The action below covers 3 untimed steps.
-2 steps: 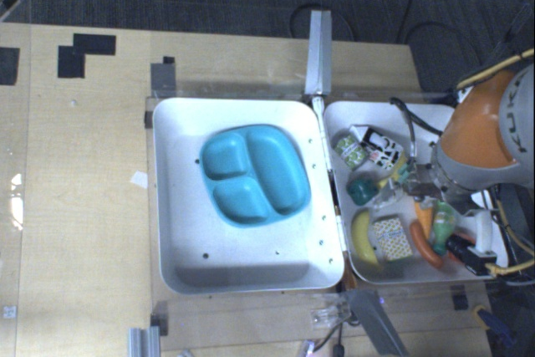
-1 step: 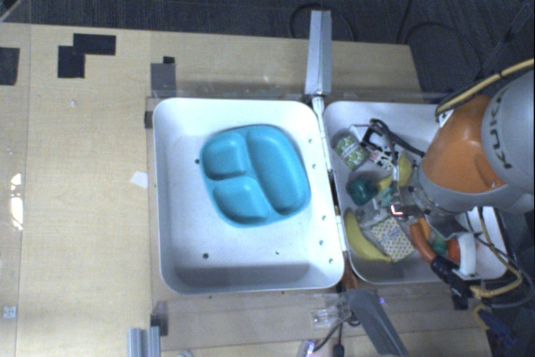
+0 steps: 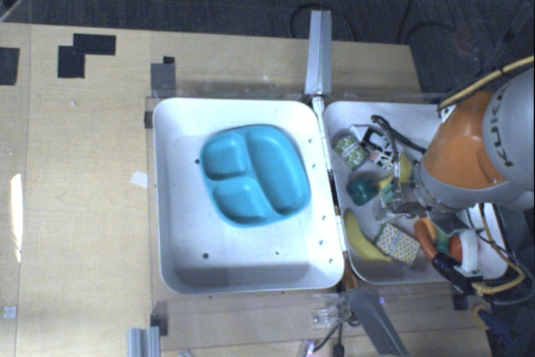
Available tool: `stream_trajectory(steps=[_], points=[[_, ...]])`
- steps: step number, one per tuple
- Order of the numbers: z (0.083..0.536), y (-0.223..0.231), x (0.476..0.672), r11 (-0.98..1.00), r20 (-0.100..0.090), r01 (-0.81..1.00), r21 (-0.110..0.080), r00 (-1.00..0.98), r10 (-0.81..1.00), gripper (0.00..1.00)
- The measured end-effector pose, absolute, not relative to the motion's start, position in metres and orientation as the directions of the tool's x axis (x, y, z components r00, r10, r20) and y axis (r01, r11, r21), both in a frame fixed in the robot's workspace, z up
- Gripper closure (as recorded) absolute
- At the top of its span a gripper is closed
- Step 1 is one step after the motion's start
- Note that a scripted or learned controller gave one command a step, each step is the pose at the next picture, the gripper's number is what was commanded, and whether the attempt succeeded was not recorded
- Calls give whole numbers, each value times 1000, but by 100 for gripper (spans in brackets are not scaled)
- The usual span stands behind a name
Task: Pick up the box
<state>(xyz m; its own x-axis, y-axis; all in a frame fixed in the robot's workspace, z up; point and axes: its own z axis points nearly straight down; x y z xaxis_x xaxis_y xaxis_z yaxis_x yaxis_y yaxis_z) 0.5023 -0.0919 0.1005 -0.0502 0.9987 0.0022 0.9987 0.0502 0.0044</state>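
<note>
The box, small with a patterned top, lies flat in the near part of the right bin, just right of a yellow banana and left of an orange item. The end effector hangs just beyond the box, above the clutter; its opening cannot be judged from this angle, and nothing is seen held. A dark green round object sits just left of it. A small can lies farther back. The left bin holds a blue divided tray. Both bins rest on the table.
</note>
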Motion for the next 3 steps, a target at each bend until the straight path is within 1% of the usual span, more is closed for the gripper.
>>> stream_trajectory(steps=[1, 3], points=[[164, -172, 567, -56, -1, 998, 1, 56, 998, 100], [179, -171, 571, -39, -3, 999, -1, 39, 999, 100]])
